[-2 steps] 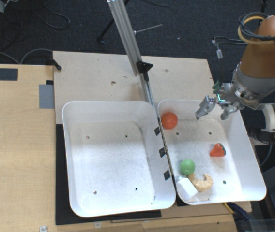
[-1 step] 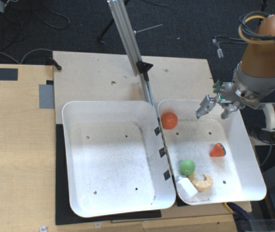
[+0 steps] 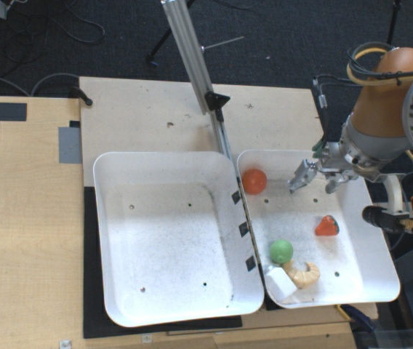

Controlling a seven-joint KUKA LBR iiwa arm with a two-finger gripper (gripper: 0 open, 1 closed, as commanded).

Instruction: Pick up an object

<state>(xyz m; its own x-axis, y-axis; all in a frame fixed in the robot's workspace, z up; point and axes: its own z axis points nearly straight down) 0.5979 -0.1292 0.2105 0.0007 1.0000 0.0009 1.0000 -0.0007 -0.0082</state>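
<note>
In the right bin (image 3: 370, 278) lie an orange-red ball (image 3: 254, 181) at the upper left, a small red strawberry-like piece (image 3: 327, 226) at mid right, a green ball (image 3: 281, 251), a tan croissant-shaped piece (image 3: 303, 273) and a white block (image 3: 281, 282) near the front. My gripper (image 3: 315, 179) hangs over the upper part of this bin, right of the orange-red ball and above the red piece. Its two fingers are spread apart with nothing between them.
The left bin (image 3: 112, 253) sits beside the right one, joined by a divider with black clips (image 3: 241, 217). A slanted metal rail (image 3: 192, 57) rises from the back of the bench. The arm's orange band (image 3: 385, 93) is at the right.
</note>
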